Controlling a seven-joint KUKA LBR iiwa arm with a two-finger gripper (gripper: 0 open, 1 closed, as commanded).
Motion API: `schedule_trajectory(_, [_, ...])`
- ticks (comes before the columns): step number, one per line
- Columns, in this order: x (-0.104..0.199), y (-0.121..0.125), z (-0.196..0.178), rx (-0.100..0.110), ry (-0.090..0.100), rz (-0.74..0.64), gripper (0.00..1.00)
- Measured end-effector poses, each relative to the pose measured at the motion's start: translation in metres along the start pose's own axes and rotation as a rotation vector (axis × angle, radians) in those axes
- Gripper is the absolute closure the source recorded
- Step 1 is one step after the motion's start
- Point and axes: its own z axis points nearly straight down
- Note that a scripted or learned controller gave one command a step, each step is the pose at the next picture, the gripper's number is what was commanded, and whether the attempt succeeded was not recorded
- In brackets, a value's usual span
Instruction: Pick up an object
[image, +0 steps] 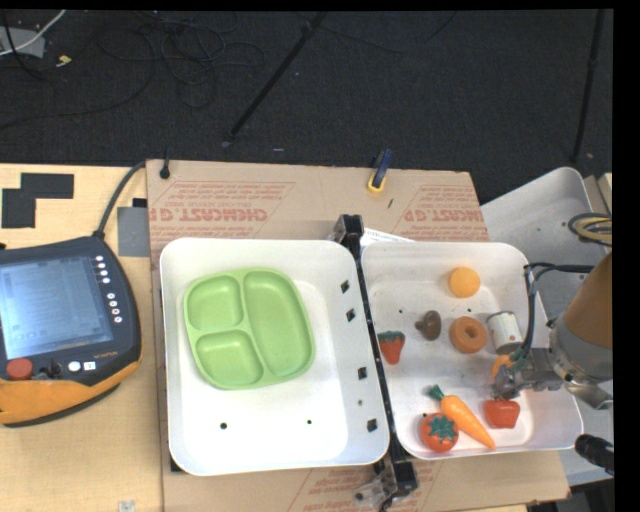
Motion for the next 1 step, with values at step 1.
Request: schedule_trajectory(1, [-0.004,0.0228,-0.1783,-0.027,-0.012,-0.001,1.0])
